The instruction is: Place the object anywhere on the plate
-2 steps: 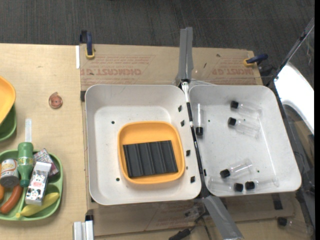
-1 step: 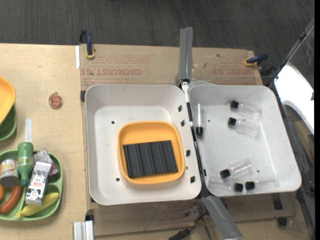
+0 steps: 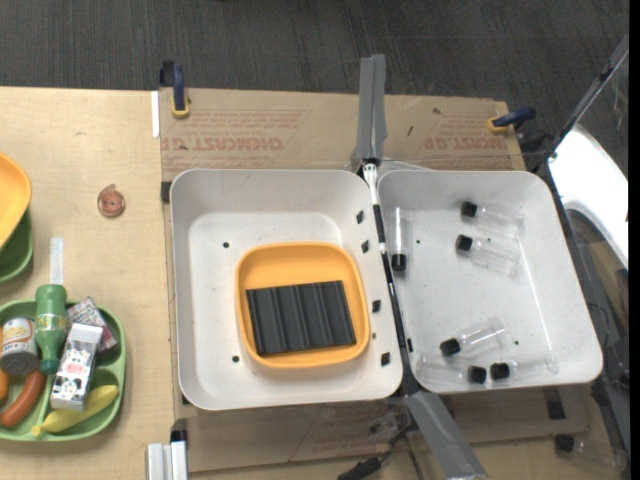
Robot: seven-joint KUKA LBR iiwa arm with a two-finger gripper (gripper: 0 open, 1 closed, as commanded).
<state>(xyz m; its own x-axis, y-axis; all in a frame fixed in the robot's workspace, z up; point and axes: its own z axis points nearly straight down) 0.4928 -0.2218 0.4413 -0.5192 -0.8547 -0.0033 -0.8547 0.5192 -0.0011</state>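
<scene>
Camera view: the plate (image 3: 300,260) in the left bin (image 3: 185,268) bears a black ridged block (image 3: 301,317), lying crosswise. 6 vials (image 3: 480,338) lie in the right bin (image 3: 560,268), on the arm's side. The gripper's state cannot be told.

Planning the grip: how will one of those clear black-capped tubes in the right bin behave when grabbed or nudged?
The tube lies on its side and looks round, so it will probably roll when nudged. Its clear, smooth wall may slip between fingers. It looks small and thin, likely light.
</scene>
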